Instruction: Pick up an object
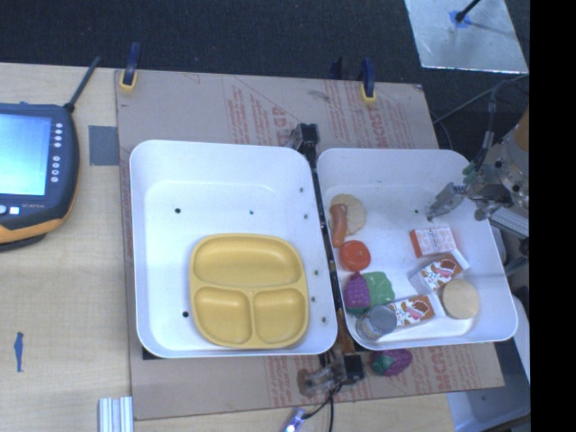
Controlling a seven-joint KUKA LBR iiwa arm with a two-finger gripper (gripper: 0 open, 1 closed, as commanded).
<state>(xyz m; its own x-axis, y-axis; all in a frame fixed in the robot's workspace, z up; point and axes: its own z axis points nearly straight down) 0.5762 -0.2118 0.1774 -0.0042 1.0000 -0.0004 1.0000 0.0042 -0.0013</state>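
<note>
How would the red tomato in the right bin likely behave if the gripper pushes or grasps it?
The red tomato looks round and smooth, so it may roll when nudged and slip from a two-finger pinch. It lies close beside the hot dog, which might block rolling that way.

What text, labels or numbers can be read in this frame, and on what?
Nothing is legible as words.
Cardboard sheet under the bins: red printed lettering, too faint and blurred to read.
Small red-and-white packets in the right bin: printed faces, too small to read.
Handheld pendant at left: lit screen and button column, no readable characters.
Yellow tray: no markings.
</note>
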